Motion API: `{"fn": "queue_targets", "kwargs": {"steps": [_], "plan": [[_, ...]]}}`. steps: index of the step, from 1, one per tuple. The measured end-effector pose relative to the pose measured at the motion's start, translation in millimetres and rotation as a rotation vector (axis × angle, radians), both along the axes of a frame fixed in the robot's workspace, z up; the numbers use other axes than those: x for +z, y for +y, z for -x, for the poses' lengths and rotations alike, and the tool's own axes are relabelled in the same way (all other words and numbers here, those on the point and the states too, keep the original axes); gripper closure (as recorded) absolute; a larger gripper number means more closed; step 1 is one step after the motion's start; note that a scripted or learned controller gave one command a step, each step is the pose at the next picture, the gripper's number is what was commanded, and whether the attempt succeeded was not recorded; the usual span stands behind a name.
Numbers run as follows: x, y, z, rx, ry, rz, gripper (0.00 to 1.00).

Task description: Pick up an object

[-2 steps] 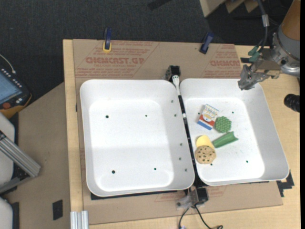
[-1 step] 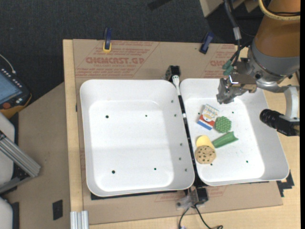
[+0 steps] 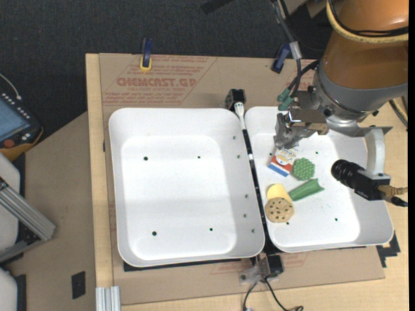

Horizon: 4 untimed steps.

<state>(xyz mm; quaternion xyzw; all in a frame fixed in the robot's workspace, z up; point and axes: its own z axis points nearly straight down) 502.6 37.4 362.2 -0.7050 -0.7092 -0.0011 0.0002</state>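
My gripper reaches down into the right bin, its tips just above a small white, red and blue item. Beside that item lies a round green bumpy piece. A green stick-shaped piece lies below it. At the bin's left side a yellow piece sits against a tan cookie with dark dots. The arm's grey and orange body hides the bin's far right corner.
The left bin sits next to the right one, with a black divider strip between them. A black cylindrical fitting juts over the right bin's right side. Blue clamps hold the cardboard base at the back.
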Motion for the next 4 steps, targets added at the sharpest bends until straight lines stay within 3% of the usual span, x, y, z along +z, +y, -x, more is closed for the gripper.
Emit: {"fn": "queue_targets", "kwargs": {"steps": [1, 2, 3, 4], "plan": [[8.6, 49.7, 4.3, 0.000, -0.002, 0.000, 1.00], [-62.9, -20.7, 25.2, -0.014, 0.011, 0.004, 1.00], [15.9, 26.1, 22.4, -0.001, -0.009, -0.001, 1.00], [107.1, 48.4, 22.6, -0.002, -0.012, -0.002, 1.00]]}}
